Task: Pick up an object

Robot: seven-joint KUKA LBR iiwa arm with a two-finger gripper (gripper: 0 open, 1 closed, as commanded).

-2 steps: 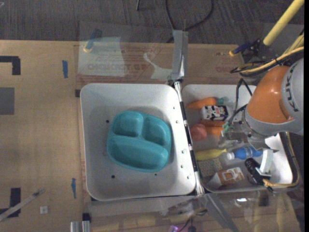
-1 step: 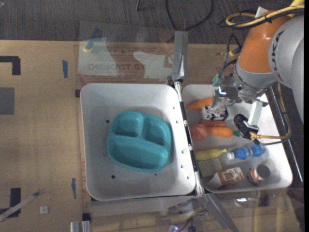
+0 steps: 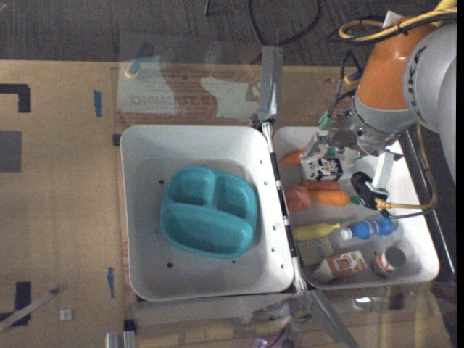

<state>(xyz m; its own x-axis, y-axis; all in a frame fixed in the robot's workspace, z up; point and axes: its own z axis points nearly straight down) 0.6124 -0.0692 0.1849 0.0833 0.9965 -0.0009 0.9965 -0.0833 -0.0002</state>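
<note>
My gripper (image 3: 328, 149) hangs over the upper left part of the right bin (image 3: 428, 263), under the grey and orange arm. Right below it is a small white and black carton (image 3: 324, 168); whether the carton is gripped cannot be made out. Beside it lie an orange carrot (image 3: 332, 197), a second orange piece (image 3: 291, 157) and a pinkish round fruit (image 3: 297, 199). Lower in that bin are a yellow banana (image 3: 315, 231), a blue bottle (image 3: 370, 229), a brown carton (image 3: 341, 264) and a small can (image 3: 392, 258).
The left bin (image 3: 141, 267) holds a teal divided plate (image 3: 209, 212) near its middle. A metal divider (image 3: 270, 93) runs between the bins at the back. A black and white part with a cable (image 3: 366, 188) sits beneath the wrist. Blue tape marks dot the wooden bench.
</note>
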